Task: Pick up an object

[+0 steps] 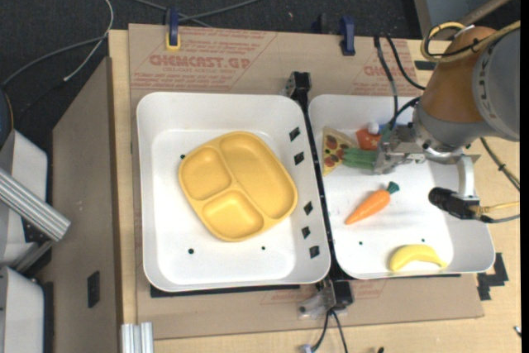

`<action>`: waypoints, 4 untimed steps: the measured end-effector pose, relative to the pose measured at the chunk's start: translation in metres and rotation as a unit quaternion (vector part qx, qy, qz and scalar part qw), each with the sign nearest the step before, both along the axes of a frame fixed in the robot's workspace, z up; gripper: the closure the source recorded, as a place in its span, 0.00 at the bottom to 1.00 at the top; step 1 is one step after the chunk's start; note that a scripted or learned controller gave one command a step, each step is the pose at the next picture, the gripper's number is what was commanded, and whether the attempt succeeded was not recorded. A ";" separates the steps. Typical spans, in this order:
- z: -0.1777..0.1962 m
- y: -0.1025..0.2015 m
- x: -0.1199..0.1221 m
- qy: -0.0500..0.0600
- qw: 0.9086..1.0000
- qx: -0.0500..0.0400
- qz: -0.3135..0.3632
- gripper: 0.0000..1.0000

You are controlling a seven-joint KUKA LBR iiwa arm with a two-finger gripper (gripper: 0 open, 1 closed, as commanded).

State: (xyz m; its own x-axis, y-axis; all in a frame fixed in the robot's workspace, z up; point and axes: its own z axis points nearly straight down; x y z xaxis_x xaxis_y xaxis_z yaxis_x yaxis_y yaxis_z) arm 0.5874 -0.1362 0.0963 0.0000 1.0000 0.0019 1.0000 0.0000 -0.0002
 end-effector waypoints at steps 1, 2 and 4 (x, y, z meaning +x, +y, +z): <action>0.063 -0.004 0.005 -0.003 1.000 -0.001 0.001 1.00; 0.129 -0.003 0.005 -0.004 1.000 -0.002 0.001 1.00; 0.154 0.053 -0.007 0.002 1.000 0.000 0.002 1.00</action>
State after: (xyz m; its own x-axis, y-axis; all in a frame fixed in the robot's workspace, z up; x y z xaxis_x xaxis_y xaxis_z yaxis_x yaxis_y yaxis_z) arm 0.5806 -0.0835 0.2499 -0.0047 1.0000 0.0021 1.0000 0.0047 -0.0038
